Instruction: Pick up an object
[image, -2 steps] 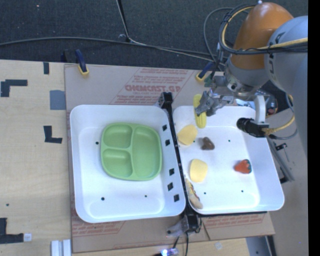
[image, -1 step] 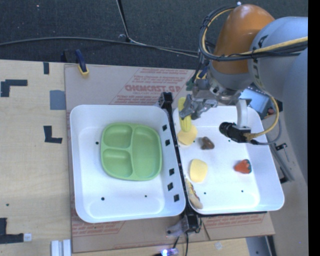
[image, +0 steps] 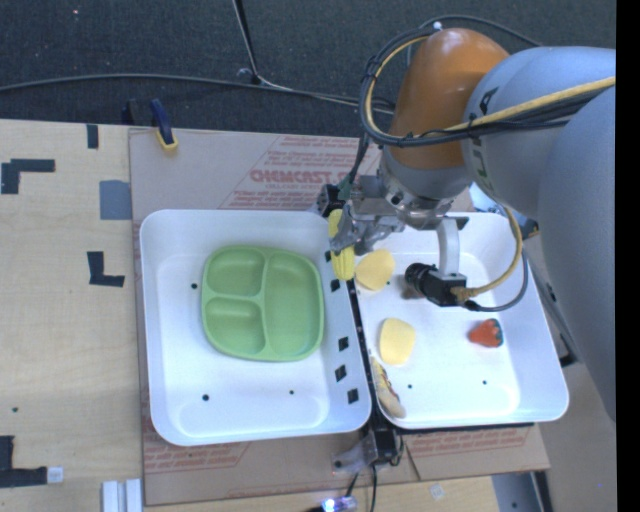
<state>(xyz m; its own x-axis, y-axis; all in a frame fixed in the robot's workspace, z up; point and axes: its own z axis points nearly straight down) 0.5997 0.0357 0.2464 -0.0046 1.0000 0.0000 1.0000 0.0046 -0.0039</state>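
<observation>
Over the bench, seen from the fixed camera at a slant: two shallow white bins side by side on a sheet of printed cardboard (image: 250, 170), inner rims touching. On the left, the left bin (image: 150, 300), with a green divided plate (image: 263, 303) lying flat near its middle, three compartments facing up. On the right, the right bin (image: 540, 400), with several small things scattered across it. Reaching in from the right, the grey arm (image: 560, 110), its orange band (image: 440, 80) high above the far edge of the right bin. Below that band, the gripper (image: 352, 238), hanging low over the line where the two bins meet, toward the far end. Directly under it, on that same dividing line, a small yellow piece (image: 344, 264), touching or nearly touching the claw; clenched on it, released, or merely above it: cannot tell. Just beside that piece, inside the right bin, a round pale yellow slice (image: 376, 270). Nearer the camera, well apart from the claw, a second pale yellow slice (image: 396, 341). Toward the right side of the same bin, a small red strawberry (image: 486, 333), alone. Against the near left wall of that bin, a tan and brown oblong thing (image: 388, 395), too blurred to name. At the far left corner of the cardboard, a blue and yellow clamp (image: 162, 128). Around the cardboard, pale wooden bench top (image: 60, 300) marked with dark tape.
</observation>
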